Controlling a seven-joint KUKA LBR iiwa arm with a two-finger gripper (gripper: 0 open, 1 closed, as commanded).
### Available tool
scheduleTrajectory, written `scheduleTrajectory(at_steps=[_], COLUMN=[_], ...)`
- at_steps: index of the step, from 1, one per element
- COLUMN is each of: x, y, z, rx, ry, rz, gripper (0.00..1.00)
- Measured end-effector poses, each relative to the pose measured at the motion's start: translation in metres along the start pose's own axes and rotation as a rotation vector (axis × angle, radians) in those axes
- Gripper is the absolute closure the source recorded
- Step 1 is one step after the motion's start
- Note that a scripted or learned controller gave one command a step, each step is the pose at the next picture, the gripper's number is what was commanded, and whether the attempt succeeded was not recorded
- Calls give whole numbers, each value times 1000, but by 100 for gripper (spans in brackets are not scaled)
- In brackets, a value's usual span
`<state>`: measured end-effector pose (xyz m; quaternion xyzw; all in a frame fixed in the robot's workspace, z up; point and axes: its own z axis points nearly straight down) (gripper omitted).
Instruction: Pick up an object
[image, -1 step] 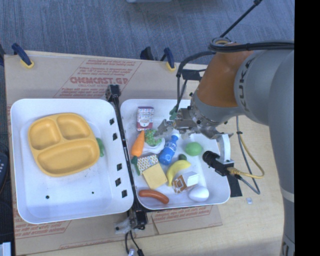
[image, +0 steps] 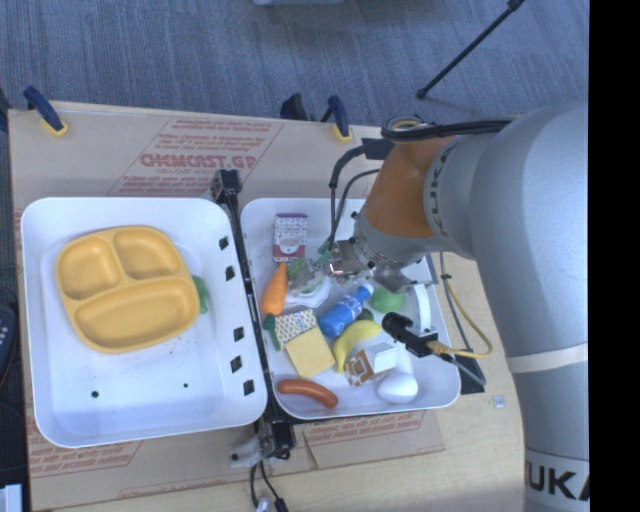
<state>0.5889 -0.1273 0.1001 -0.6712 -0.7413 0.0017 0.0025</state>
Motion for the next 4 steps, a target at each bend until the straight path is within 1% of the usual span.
scheduleTrajectory(at_steps=[1, 2, 3, 4], x=[28, 22, 23, 81], y=[40, 70, 70, 76], z=[7, 8, -2, -92], rx=[-6, -4, -2, -4], ry=[-5, -2, 0, -2], rz=[-174, 123, 119, -115], gripper=[0, 0, 100, 100])
